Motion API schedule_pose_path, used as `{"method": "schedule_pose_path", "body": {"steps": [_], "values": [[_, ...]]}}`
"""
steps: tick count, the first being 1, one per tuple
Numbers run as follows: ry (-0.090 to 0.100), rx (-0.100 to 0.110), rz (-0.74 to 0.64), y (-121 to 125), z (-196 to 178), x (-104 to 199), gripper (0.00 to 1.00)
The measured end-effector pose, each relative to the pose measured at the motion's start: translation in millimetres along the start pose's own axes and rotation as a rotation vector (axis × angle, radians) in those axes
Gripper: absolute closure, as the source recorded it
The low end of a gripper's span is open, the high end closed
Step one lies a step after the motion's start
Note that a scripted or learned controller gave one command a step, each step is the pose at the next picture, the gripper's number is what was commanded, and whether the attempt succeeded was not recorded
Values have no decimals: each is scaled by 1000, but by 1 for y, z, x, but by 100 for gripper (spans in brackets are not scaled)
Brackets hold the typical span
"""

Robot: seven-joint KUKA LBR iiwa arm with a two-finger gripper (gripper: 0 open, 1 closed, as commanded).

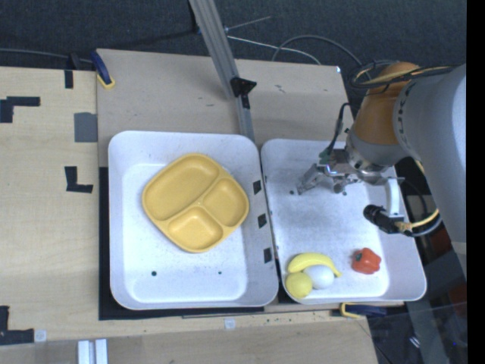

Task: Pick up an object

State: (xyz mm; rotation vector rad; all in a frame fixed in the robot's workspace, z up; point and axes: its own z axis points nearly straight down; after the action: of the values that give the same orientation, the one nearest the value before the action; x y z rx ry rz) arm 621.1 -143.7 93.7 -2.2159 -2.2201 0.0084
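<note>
Resting on a wooden bench (45, 203): two white bins (125, 226), dark floor (303, 6) beyond. Hovering over the right one, gripper (318, 179) spread, clutching nothing.

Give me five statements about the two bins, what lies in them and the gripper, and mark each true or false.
1. The yellow divided plate lies in the left bin. True.
2. The red pepper lies on the plate. False: it lies in the right bin, near its front right corner.
3. The banana lies in the right bin beside a white egg and a yellow lemon. True.
4. The gripper is over the left bin. False: it is over the right bin's rear part.
5. The gripper holds the banana. False: the banana lies in the bin, well apart from it.
</note>
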Motion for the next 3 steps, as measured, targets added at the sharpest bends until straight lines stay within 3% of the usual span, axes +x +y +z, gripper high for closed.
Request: {"method": "schedule_pose_path", "body": {"steps": [1,3], "values": [[0,-5,-2,2,-14,1,100],[-1,-12,0,4,-130,-2,100]]}}
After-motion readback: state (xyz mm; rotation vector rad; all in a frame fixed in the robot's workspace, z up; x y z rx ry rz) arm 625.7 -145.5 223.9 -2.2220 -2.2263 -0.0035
